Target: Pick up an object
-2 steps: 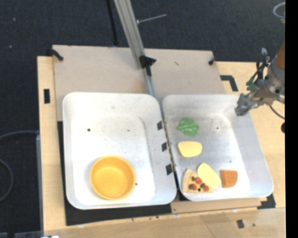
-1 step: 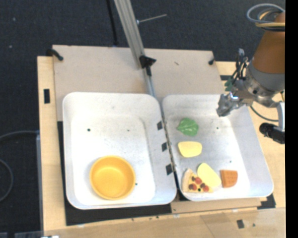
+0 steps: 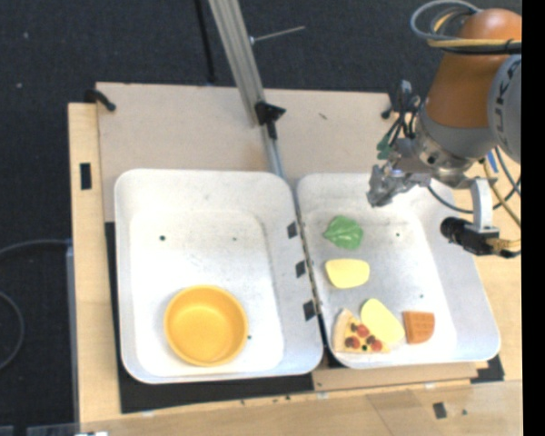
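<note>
Gripper (image 3: pixel 382 192) shown at the end of the grey arm (image 3: pixel 463 89) with its orange band, poised above the far part of the right bin (image 3: pixel 454 271); whether it is released or clenched cannot be told at this resolution, and no object is seen in it. Nearest the viewer, a yellow bowl (image 3: pixel 205 324) sits upright in the near part of the left bin (image 3: pixel 200 216), toward its middle. In the near part of the right bin lie three items close together: a flat pale piece with red and dark spots (image 3: pixel 354 335), a pale yellow wedge (image 3: pixel 381 322) overlapping it on the right, and an orange-brown block (image 3: pixel 419 326) just beside the wedge. Farther in, near the middle of the same bin, lies a pale yellow rounded piece (image 3: pixel 347 272), apart from the group. Beyond it lies a green leaf-shaped object (image 3: pixel 343 232), close to the bin's left wall and nearest of all the objects to the gripper, though still apart from it and to its left. Both bins rest side by side on the bench (image 3: pixel 182 125), their inner walls touching along the centre. At the far side, a slanted metal rail (image 3: pixel 241 57) rises from the bench behind the junction of the two bins.
</note>
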